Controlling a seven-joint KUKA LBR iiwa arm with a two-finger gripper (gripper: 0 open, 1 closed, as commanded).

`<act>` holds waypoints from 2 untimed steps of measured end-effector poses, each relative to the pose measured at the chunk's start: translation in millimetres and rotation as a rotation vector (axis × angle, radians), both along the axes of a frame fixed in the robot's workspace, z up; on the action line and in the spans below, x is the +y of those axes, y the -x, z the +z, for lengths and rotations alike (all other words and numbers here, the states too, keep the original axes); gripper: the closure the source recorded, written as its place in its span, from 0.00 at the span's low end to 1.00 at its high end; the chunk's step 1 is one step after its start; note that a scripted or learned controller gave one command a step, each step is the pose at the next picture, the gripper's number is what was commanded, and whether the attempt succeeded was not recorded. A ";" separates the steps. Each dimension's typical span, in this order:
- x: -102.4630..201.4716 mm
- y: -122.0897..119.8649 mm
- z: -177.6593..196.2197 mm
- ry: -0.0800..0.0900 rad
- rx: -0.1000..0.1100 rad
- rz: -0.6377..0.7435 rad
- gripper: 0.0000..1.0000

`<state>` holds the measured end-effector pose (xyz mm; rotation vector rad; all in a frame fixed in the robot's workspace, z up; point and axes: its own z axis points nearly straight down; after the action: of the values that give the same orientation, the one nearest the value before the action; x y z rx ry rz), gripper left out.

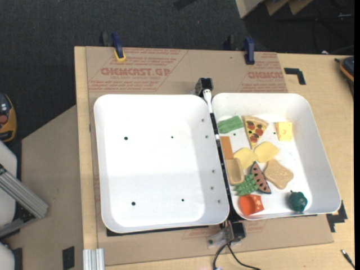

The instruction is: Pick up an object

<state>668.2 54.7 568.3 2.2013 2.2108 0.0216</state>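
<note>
Gripper: impossible to tell how far open, or whether holding anything.

Printed in red on the brown board [169,66] under the bins: "CHEMCAST GP" above the left bin [112,207], and again, partly cut off, above the right bin [315,122]; finer lines beneath too small to read. Clamped at the far edge by two blue clamps [118,44], well apart.

Heaped in the right bin, toward its left wall and near edge: toy food. Green piece [229,124] beside a pizza slice [256,129]; cheese cube [284,131] a little apart to the right. Orange strip [226,147] close against the left wall. Bread [279,174] touching a watermelon wedge [259,178]. Red piece [251,204], perhaps a pepper, and a dark green ball [297,201] near the front rim.

Open white floor along the right bin's far wall and right side. Four dark dots on the left bin's floor. Rims of both bins touching at the middle, with a black clip [203,85] at the far end.
</note>
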 end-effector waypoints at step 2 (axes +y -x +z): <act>1.1 -0.6 21.6 0.001 -0.010 0.001 1.00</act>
<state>668.7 55.8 589.9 2.1945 2.2062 0.0307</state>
